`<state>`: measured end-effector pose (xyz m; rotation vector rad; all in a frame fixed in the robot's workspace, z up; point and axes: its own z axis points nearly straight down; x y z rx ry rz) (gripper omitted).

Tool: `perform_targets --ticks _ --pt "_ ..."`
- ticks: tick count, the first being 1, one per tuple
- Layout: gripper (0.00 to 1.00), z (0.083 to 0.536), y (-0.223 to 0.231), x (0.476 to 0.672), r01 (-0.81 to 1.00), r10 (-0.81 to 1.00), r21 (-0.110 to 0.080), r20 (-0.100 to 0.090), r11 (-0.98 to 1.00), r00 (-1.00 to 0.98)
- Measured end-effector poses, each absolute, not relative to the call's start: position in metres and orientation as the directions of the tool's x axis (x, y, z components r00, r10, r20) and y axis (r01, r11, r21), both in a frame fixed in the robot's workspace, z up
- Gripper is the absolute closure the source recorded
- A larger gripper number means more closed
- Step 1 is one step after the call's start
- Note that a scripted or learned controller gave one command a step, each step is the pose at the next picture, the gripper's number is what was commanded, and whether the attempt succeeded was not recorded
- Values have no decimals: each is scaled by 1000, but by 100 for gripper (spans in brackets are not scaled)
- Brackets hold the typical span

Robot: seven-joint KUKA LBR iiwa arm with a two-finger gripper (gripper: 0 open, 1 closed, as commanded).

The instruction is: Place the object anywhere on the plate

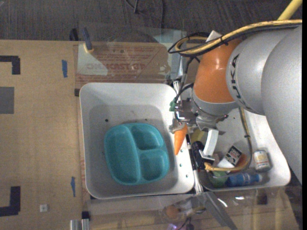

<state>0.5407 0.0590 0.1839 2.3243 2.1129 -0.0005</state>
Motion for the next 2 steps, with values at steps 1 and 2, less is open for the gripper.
perform_targets --ticks 1,2 --pt "100 202 136 550 996 996 1 0 94 -94" --pt "0 202 135 550 996 996 1 -1 94 -94"
